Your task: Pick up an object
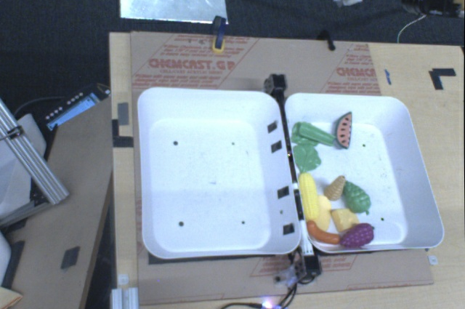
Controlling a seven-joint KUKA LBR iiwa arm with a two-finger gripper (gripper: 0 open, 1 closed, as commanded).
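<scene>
The bench (407,75), covered with printed cardboard (189,60), bears two white bins (211,104) side by side.

Two bins sit side by side on the bench: the left bin (211,169) and the right bin (396,155). In the right bin, toy foods cluster along its left wall, a watermelon slice (344,130) behind, grapes (357,235) nearest the front
</scene>
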